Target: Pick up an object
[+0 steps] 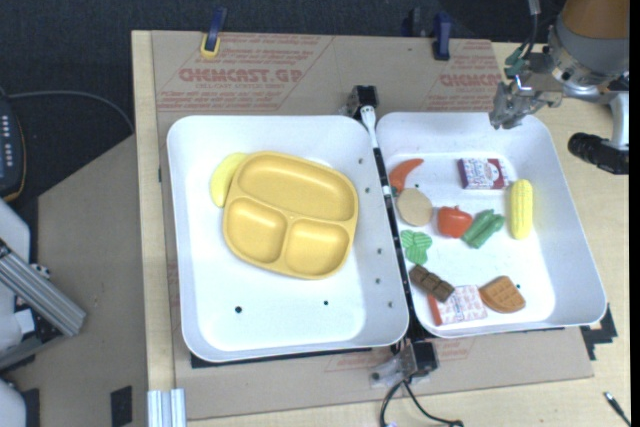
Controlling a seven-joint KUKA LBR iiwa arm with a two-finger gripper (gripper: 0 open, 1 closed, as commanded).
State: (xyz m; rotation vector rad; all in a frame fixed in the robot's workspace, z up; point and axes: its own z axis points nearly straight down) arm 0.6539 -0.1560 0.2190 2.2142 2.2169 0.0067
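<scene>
The right bin [570, 255] holds several toy foods: a red-and-white box [481, 173], a yellow corn cob [520, 208], a red pepper [453, 220], a green pod [484, 228], a tan round piece [414, 208], an orange carrot slice [404, 173], a green leafy piece [415, 245], a brown chocolate bar [431, 283], a pink-white packet [461, 305] and a brown bread-like piece [502, 295]. My gripper [509, 115] hangs over the bin's far right rim, above the red-and-white box, with nothing seen in it.
The left bin [200, 295] carries a yellow divided tray [290, 213] with a yellow banana-like piece [225, 177] tucked at its left. A black divider [380, 177] runs between the bins. Clamps [211, 35] sit at the board's far edge.
</scene>
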